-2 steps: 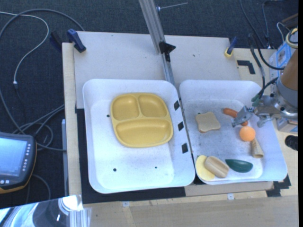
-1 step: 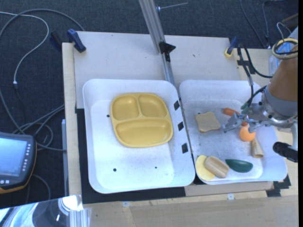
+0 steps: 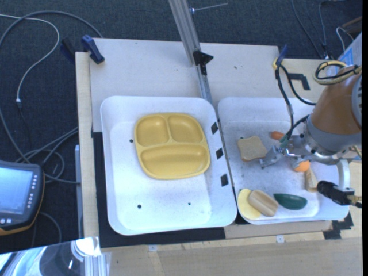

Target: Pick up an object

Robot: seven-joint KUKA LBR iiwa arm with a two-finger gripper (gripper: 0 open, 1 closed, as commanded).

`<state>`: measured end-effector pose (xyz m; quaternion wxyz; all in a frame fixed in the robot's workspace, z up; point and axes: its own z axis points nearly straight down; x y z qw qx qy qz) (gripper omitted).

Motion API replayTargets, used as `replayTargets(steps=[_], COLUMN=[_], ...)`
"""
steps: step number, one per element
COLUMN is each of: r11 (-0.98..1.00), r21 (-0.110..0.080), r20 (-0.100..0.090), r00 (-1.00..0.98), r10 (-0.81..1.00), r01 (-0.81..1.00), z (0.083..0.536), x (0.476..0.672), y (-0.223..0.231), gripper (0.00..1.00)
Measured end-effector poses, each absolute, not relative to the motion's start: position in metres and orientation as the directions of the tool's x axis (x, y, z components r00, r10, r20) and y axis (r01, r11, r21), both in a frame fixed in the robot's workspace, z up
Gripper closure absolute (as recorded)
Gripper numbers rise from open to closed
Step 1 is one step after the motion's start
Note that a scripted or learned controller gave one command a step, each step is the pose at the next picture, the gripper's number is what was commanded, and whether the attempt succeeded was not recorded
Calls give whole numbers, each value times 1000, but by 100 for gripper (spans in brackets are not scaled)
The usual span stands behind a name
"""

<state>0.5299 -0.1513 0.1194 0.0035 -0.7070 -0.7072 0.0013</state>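
Note:
The arm comes in from the right, its orange band (image 3: 338, 105) above the right bin (image 3: 253, 109). My gripper (image 3: 270, 158) hangs low in the middle of that bin, just right of a tan slice of bread (image 3: 252, 148). A small orange piece (image 3: 278, 135) lies just behind the gripper and another orange piece (image 3: 301, 166) sits to its right. Along the front wall rest a tan bun (image 3: 263, 202) on a pale yellow piece (image 3: 243, 201), and a dark green piece (image 3: 290, 200). I see nothing lifted by the gripper.
The left bin (image 3: 115, 154) holds a yellow divided plate (image 3: 171, 145). A metal pole (image 3: 187, 22) slants over the back between the bins. Cables (image 3: 287, 91) trail at the back right. A tan piece (image 3: 311, 180) lies by the right bin's right wall.

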Motion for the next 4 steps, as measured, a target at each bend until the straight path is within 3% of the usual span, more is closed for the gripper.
replayTargets(steps=[1, 3, 4], r11=[1, 2, 8], r21=[1, 7, 1], r20=[1, -2, 4], r00=[-1, -2, -8], r10=[1000, 1000, 1000], r01=[1000, 1000, 1000], z=[133, 222, 234], x=[532, 533, 527], y=[-152, -150, -91], gripper=[100, 100, 100])
